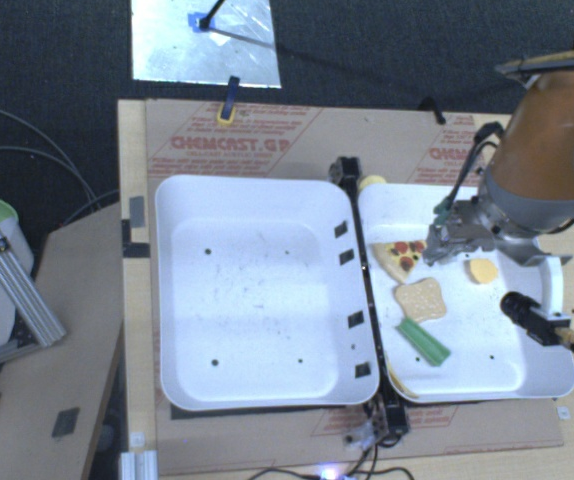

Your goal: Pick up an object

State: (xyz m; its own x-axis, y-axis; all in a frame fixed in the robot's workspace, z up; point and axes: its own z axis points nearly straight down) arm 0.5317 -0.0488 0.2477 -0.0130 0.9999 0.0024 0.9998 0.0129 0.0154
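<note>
The left bin (pixel 252 288) sits bare-floored on the table (pixel 297 133), its white bottom marked only by a few dark specks and holes, so it looks like the place reserved for whatever gets lifted out of its neighbour. A black hinge strip (pixel 359 288) runs between the two bins and keeps them butted edge to edge.

All the candidates lie in the right bin (pixel 542 373), gathered toward its left half. Nearest the divider is a pizza slice (pixel 399 258) with red dots, lying flat. Just below it rests a piece of toast (pixel 421 299), and below that a green stick (pixel 424 340) lies at a slant, near the toast's lower edge. A small yellow piece (pixel 483 270) sits apart, further right.

The end effector (pixel 439 248) hangs low over the bin floor, just beside the pizza slice's right edge, which suggests the slice is the chosen object and the arm is set up for a grasp from above. At this angle the tool is a dark tangle against the arm, and I cannot tell how it is set or whether anything is caught in it; the slice appears to be resting on the floor. The arm (pixel 557 138) leans in from the right, its orange band above the wrist.
</note>
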